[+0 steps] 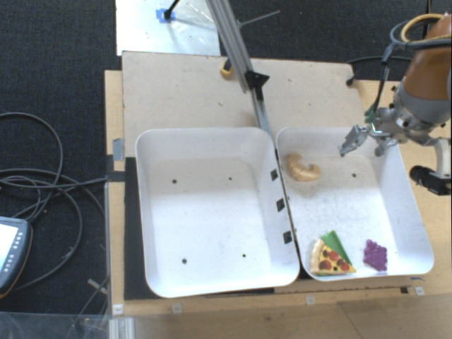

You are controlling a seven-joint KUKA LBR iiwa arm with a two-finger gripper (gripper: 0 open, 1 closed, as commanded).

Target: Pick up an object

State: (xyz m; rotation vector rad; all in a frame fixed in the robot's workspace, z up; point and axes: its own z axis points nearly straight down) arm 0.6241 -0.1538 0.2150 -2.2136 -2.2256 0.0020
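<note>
The right bin point(402, 189) holds three toys. A tan croissant point(301, 168) lies near its back left corner. At the front, a pizza slice point(330, 256) with a green edge rests beside a purple bunch of grapes point(375, 255). My gripper point(366, 143) hangs over the back of this bin, to the right of the croissant and apart from it. Its fingers stand open with nothing between them.
The left bin point(152, 189) sits next to the right one, with a black-marked divider edge between them. A slanted metal pole point(236, 41) crosses above the bench's back. Cables and a pendant lie on the floor at the left.
</note>
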